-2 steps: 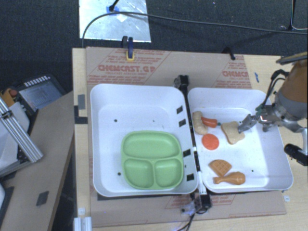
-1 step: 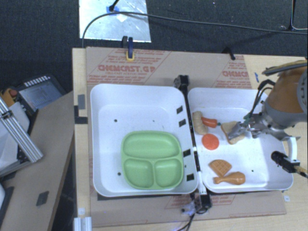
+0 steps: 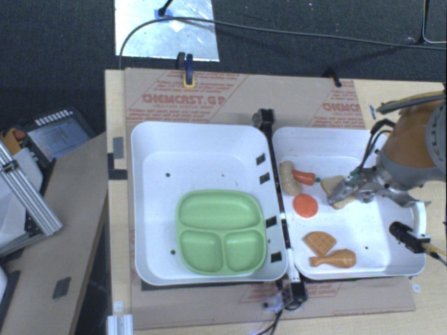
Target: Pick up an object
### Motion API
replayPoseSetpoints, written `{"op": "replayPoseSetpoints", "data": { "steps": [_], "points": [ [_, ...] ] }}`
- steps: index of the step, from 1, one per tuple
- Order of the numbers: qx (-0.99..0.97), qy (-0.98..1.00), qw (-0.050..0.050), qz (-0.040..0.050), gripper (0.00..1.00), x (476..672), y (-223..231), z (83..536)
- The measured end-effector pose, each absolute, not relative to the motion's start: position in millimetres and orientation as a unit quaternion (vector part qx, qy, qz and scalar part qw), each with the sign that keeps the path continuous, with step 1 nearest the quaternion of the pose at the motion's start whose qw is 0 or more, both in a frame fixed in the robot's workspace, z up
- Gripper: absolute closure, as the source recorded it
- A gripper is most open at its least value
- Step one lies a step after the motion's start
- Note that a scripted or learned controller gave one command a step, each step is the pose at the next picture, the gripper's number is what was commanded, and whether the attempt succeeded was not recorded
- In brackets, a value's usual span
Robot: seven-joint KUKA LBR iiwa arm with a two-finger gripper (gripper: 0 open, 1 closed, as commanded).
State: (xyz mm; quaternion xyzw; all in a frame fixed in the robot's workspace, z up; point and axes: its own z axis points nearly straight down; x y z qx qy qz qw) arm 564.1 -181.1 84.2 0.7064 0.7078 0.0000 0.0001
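My gripper reaches in from the right and sits low over the middle of the right bin. A tan toy piece lies right at its tip, partly covered by it; I cannot tell whether it is gripped. To the left lie a beige bread stick and a red-orange sausage. An orange disc rests just left of the gripper. Nearer the front are a waffle and a brown drumstick.
The left bin holds a green three-part plate. The grey arm with its orange band crosses the right bin's right side. A black divider runs between the bins. Cables cross the dark floor behind the bench.
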Motion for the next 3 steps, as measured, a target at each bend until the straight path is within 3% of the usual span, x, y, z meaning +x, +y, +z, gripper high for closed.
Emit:
{"op": "replayPoseSetpoints", "data": {
  "steps": [1,3],
  "points": [
    [0.706,0.708,0.002,0.0008,1.0,565.0,-181,96],
    [0.705,0.709,0.004,0.0019,1.0,567.9,-179,214]
  ]
}}
